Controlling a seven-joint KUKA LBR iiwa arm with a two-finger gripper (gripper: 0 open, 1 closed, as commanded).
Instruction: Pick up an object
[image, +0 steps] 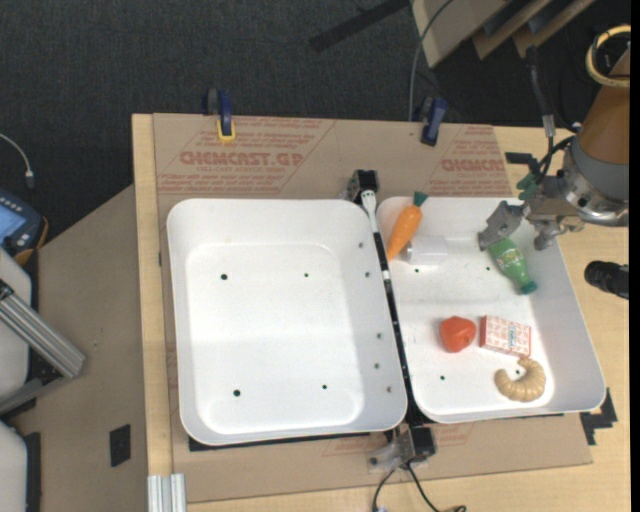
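Observation:
My gripper (521, 236) hangs over the far right part of the right bin (570, 385), its two grey fingers (495, 229) spread open. A green bottle (517, 268) lies on the bin floor just below and in front of the fingers, its upper end near the gap between them; the fingers are not closed on it. An orange carrot (403, 229) lies at the bin's far left corner. A red round fruit (457, 334), a pink box (506, 337) and a beige curled pastry (523, 382) sit toward the near side.
The left bin (190, 400) stands beside the right one, with a black divider strip (385, 285) between them. Both rest on a brown board (270, 150) held by blue clamps (221, 105) at the far edge.

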